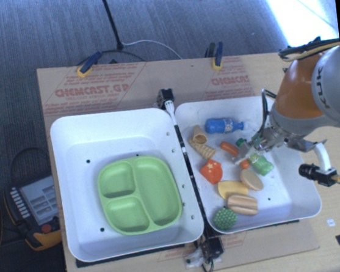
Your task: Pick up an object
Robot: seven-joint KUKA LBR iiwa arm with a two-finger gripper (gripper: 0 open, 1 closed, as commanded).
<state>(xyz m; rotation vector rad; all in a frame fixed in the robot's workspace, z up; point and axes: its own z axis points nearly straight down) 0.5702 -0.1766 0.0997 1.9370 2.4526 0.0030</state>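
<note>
We see the toy foods gathered in the right bin (301, 205), which sits on the right half of the tabletop (90, 86). A blue bottle (223, 124) lies near the bin's far edge, with an ice-cream cone (202, 144) just left of it toward the wall shared by the two bins. Below these lie a small red-orange piece (229, 149), a red tomato-like piece (211, 172) and a green-and-white block (262, 164). Toward the near edge we find a yellow piece (232, 188), a tan oval (252, 180), a hot-dog bun (242, 204) and a green knobbly ball (225, 218) at the near left corner.

The hand (258, 146) hangs over the middle of this bin, just above the green-and-white block; we cannot tell its state, nor whether it touches anything.

The left bin (66, 145) holds a green divided plate (140, 193) lying flat near its centre.
</note>
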